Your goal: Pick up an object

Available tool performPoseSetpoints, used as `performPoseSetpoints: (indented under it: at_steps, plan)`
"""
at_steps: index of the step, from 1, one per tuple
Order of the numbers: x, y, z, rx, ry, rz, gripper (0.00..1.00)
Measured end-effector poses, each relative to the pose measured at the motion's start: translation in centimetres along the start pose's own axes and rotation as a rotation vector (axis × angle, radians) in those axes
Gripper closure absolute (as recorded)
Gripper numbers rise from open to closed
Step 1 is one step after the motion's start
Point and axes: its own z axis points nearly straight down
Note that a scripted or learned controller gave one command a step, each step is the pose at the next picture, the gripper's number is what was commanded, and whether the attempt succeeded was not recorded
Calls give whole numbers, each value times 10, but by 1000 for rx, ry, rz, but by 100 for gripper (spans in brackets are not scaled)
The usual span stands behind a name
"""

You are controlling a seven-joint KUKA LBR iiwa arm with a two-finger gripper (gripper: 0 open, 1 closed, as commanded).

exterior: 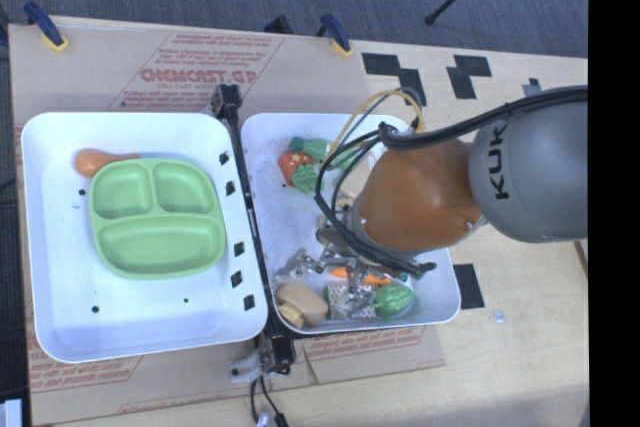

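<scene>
My gripper point(345, 277) sits low in the right bin point(262, 205), at six o'clock — I cannot tell if it holds anything. The crowded toys point(385, 300) could slip away.

Left bin point(45, 245): holds a green tray point(157, 217) with three sections.
Orange thing point(95, 160): beside the tray's far left corner.
Clamps point(335, 32): blue, on the bench's far edge.

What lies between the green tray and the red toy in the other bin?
In the camera view, bare white floor, then the bins' meeting rims, separate the green tray from the red toy.
</scene>
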Motion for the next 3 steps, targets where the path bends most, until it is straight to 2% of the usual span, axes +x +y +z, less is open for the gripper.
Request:
performPoseSetpoints:
  at_steps: [2,3]
  plan:
    - [-1,4,1,-7,2,-572,0]
    - [-23,-50,1,-6,1,-776,0]
